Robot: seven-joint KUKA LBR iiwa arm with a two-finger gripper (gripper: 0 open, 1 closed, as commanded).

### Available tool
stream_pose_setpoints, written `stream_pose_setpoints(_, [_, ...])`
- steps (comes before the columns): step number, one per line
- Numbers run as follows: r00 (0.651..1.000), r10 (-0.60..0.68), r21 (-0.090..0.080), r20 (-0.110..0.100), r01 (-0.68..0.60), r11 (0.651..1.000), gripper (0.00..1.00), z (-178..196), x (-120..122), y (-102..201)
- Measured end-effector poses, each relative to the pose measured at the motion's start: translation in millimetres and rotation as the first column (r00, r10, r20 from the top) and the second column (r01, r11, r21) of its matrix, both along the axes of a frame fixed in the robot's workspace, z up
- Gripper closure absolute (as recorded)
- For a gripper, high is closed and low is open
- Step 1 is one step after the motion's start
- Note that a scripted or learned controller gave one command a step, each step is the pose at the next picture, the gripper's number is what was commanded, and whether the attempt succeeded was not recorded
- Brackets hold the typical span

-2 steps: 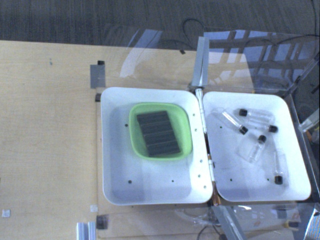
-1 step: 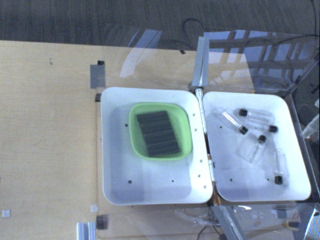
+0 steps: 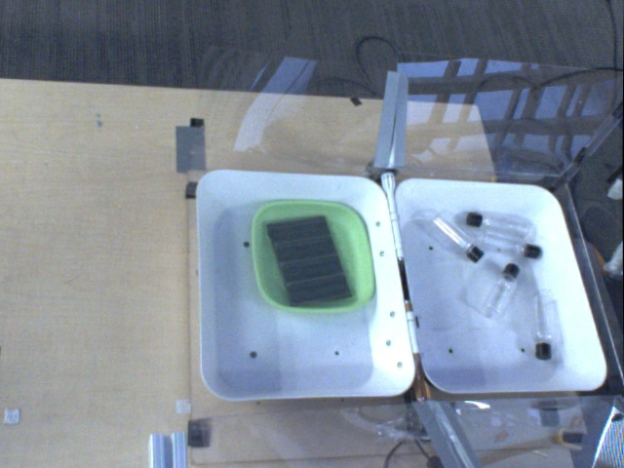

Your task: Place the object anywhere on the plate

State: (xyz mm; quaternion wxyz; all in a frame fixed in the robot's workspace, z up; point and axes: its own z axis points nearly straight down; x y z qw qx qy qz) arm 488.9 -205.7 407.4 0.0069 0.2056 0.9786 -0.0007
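A green square plate (image 3: 361,261) sits in the left bin (image 3: 224,359), toward its back. A dark ribbed rectangular block (image 3: 308,259) lies flat on the plate, roughly centred and slightly turned. Several clear plastic vials with black caps (image 3: 458,237) lie scattered in the right bin (image 3: 575,359).
Clear vials lie at the back (image 3: 502,227), middle (image 3: 495,291) and right side (image 3: 543,330) of the right bin. A metal post (image 3: 392,115) stands behind the gap between the bins. Small dark brackets (image 3: 191,147) sit on the wooden bench at left.
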Motion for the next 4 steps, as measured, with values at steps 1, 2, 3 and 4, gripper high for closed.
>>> stream_pose_setpoints(1, [0.976, 0.218, -0.003, 0.000, -0.218, 0.976, 0.00, 22.9, -0.1, 0.0])
stream_pose_setpoints(2, [0.906, 0.423, -0.005, -0.003, -0.424, 0.906, 0.00, 30.0, -0.1, 0.1])
stream_pose_setpoints(3, [0.769, 0.640, -0.008, -0.005, -0.640, 0.769, 0.00, 30.6, 1.4, 0.3])
stream_pose_setpoints(4, [0.769, 0.640, -0.007, -0.005, -0.640, 0.769, 0.00, 30.6, 1.4, 0.4])
